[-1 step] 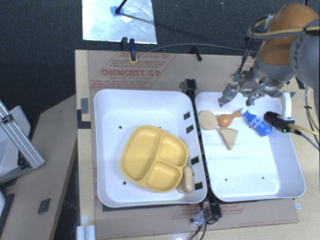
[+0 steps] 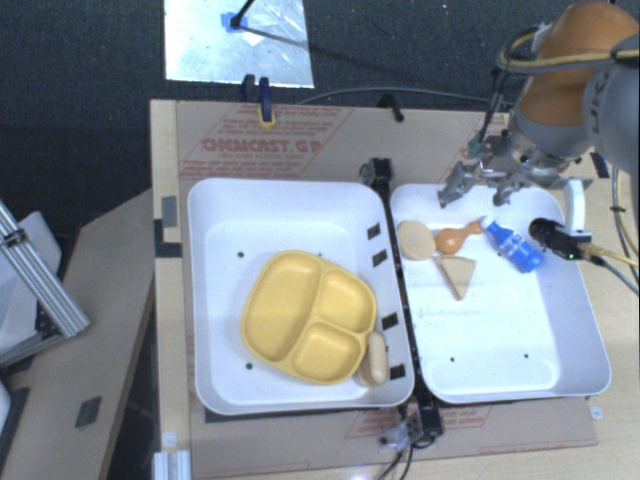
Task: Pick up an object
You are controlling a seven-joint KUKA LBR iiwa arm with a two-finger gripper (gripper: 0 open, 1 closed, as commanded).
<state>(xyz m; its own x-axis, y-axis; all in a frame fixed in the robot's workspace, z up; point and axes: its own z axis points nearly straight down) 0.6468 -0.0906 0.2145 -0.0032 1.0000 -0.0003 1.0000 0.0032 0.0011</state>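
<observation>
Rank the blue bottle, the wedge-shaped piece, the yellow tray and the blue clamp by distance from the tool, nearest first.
Measured from the tool:
1. Blue bottle, right bin, just below the tool.
2. Wedge-shaped piece, right bin, lower down.
3. Blue clamp, far bench edge, to the left.
4. Yellow tray, left bin.
The clamp and tray are nearly tied.

right bin (image 2: pixel 520 368) front half bare white floor, back strip crowded by round beige piece (image 2: pixel 414 239), orange spoon-like toy (image 2: pixel 457 236), tan wedge (image 2: pixel 459 274), blue bottle (image 2: pixel 514 246), left bin (image 2: pixel 215 268) mostly taken by yellow divided tray (image 2: pixel 308 316), black clips on divider (image 2: pixel 395 288)
</observation>
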